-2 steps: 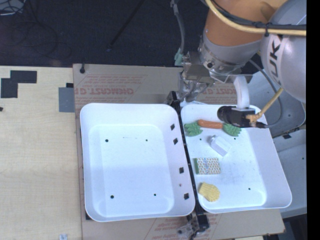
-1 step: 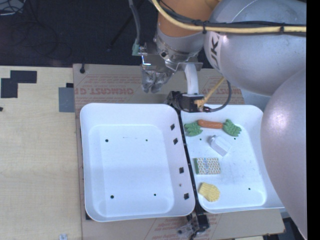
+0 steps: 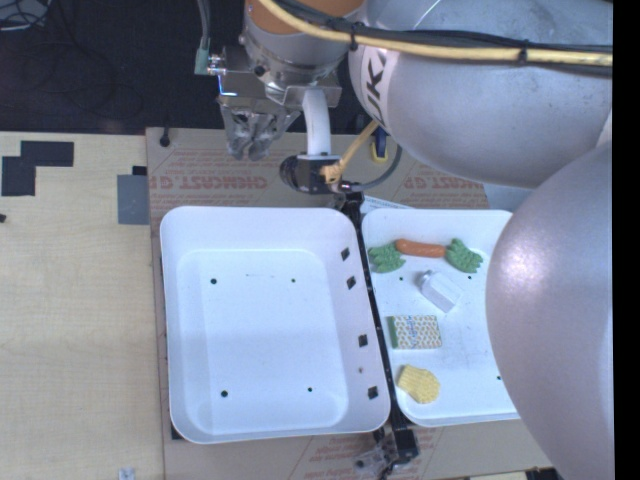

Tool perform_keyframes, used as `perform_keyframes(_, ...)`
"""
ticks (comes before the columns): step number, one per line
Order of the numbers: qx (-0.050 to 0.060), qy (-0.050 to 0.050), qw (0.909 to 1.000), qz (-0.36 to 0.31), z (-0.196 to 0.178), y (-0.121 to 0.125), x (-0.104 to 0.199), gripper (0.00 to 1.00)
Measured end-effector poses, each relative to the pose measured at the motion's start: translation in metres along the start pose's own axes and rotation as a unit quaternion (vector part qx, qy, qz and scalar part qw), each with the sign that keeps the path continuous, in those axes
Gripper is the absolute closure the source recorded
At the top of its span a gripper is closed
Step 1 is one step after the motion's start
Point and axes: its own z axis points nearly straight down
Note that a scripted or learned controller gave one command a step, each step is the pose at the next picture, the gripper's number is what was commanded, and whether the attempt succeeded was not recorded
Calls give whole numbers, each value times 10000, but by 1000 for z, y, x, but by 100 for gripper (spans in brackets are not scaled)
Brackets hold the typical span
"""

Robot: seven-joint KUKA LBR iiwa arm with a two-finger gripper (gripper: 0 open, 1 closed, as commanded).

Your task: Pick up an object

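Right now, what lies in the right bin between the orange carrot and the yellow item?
In the camera view, between the carrot and the yellow item lie a small white block and a green-and-white patterned pad.

The left bin (image 3: 190, 268) lies open, while the arm's bulk (image 3: 560, 298) overhangs the right bin (image 3: 470, 408).

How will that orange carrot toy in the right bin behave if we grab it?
The carrot looks slim and rounded, so it may roll or slip sideways under a pinch. It seems small and probably light. Green leafy pieces at both ends look soft and might flop.
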Motion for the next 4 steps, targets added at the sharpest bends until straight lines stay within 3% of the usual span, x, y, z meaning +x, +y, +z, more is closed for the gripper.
perform_keyframes(1, 35, -32, 10000, -12, -7, -1, -2, 100)
perform_keyframes(2, 99, -50, 9999, 31, 147, -3, 1, 100)
perform_keyframes(3, -67, 6, 10000, 27, -17, 2, 0, 100)
perform_keyframes(4, 24, -26, 10000, 17, -5, 0, 1, 0)
